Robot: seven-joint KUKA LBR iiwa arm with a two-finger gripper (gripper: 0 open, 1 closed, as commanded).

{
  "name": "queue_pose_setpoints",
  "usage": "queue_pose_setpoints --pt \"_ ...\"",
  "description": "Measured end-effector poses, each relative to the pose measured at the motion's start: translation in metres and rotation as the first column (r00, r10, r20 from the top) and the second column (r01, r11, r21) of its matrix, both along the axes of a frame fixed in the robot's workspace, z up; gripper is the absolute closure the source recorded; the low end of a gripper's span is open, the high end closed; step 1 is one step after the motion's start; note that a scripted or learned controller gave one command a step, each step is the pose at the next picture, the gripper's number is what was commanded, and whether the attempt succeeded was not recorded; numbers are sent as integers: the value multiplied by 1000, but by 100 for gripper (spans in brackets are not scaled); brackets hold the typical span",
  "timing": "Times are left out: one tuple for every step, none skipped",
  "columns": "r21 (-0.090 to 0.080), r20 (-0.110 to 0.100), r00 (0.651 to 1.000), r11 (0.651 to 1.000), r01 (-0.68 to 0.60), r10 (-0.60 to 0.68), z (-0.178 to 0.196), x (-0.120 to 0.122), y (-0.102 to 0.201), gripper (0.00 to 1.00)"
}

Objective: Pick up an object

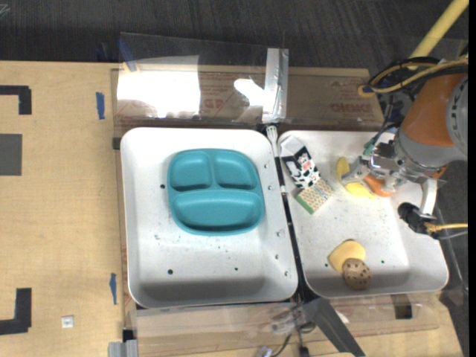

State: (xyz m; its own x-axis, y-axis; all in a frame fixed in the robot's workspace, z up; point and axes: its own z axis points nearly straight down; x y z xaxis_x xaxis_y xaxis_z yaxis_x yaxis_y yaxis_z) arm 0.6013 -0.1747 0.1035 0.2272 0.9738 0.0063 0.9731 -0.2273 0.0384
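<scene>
A: Where is the grey arm with the orange band [435, 117]?

B: It reaches in from the right, over the right-hand shallow white bin [387, 274]. Its two-finger gripper [375, 171] hangs low at that bin's upper right part.

A: Are the jaws apart or together?

B: I cannot tell; the metal parts blur into the things beneath.

A: What lies there?

B: A small yellow object [357, 190] and a small orange object [381, 187], just beside each other, right under the gripper. I cannot say that either is held.

A: And elsewhere in that bin?

B: A black-and-white cow-patterned carton [303, 168] near the left wall, touching a speckled green card [314, 196]. Near the front, a yellow-and-brown rounded toy [351, 262].

A: The left-hand white bin [149, 274]?

B: It holds a teal plastic divided plate [216, 190], lying flat. Both bins sit on the tan worktop [52, 222].
</scene>
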Motion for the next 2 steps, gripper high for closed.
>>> queue_pose_setpoints --pt "1 -33 998 999 -47 47 50 16 -2 0" --pt "0 -19 998 998 -63 63 5 6 5 0"
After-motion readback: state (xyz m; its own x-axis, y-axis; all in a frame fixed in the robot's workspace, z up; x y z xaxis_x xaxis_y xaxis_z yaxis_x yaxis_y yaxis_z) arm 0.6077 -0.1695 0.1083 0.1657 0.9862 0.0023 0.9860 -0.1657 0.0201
